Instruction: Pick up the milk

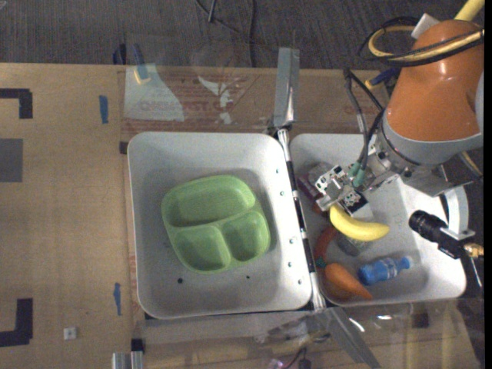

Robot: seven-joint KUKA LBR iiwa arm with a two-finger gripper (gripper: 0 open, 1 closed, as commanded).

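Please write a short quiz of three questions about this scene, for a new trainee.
1. True or false: the green divided plate lies in the left bin.
2. Which item lies nearest the gripper in the right bin?
A. the blue bottle
B. the banana
C. the carrot
3. Fill in: the carrot lies at the ____ edge of the right bin, near or far from the camera?

Key:
1. True.
2. B; the banana lies just below the gripper in the camera view.
3. Near.
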